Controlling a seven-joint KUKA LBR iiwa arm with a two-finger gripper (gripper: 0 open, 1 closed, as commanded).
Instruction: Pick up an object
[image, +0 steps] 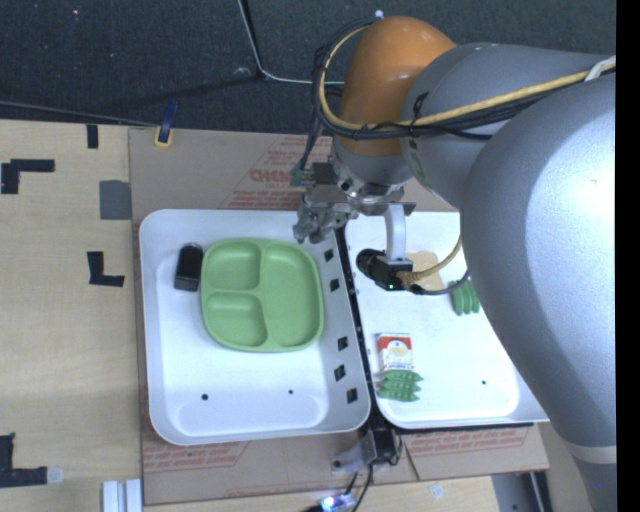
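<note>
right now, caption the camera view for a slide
Arm's gripper poised over the divider between two white bins: green plate and black block in the left bin, snack packet in the right.

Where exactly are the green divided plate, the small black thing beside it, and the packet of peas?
green divided plate (262, 296), camera view, on its central ridge, in the left bin.
small black object (188, 267), camera view, middle of its top face.
pea packet (397, 368), camera view, middle of the packet, in the right bin.

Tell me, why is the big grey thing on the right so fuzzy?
In the camera view the arm sits close to the lens, so it blurs; the green divided plate and small black object below look sharper; light is soft and even, with faint shadows under the plate.
</note>
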